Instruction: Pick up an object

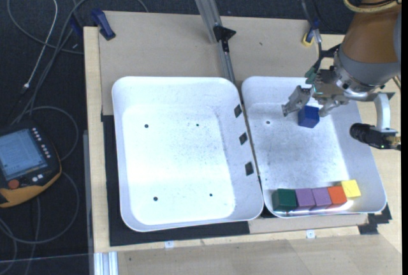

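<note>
The arm reaches in from the right edge, its orange band sitting above a grey wrist. The gripper hangs at the wrist's left end, pointing downward, its jaws spread and closed around a blue cube held between them.

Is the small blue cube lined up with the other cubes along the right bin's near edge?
No: the small blue cube sits between the gripper fingers near the right white bin's far end.

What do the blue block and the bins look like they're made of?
Blue block: probably painted wood or plastic, with a flat matte colour and crisp edges. Right bin and left bin: likely moulded plastic, smooth white with rounded corners, speckled with dark scuffs.
</note>
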Robot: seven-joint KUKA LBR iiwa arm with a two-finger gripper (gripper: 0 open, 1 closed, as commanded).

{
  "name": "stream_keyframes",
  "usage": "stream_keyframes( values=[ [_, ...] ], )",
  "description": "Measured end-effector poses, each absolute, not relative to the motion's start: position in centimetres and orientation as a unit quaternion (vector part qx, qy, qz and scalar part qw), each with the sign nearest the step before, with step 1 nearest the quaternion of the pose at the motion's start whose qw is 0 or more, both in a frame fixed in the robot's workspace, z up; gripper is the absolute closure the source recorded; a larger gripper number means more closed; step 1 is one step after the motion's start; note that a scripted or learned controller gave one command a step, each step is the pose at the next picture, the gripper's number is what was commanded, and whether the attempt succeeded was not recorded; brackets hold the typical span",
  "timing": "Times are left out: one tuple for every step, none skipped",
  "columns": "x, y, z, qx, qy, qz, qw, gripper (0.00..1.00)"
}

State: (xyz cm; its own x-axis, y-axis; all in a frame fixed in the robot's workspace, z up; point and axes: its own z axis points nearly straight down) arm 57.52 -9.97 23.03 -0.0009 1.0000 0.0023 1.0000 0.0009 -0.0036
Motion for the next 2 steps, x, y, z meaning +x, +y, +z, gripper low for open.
stream_keyframes(
  values=[
    [55.7,-16.6,31.3,-0.709,-0.705,-0.0016,-0.006,0.00],
    [60.8,-17.8,16.3,-0.707,-0.707,0.0019,0.004,0.00]
  ],
)
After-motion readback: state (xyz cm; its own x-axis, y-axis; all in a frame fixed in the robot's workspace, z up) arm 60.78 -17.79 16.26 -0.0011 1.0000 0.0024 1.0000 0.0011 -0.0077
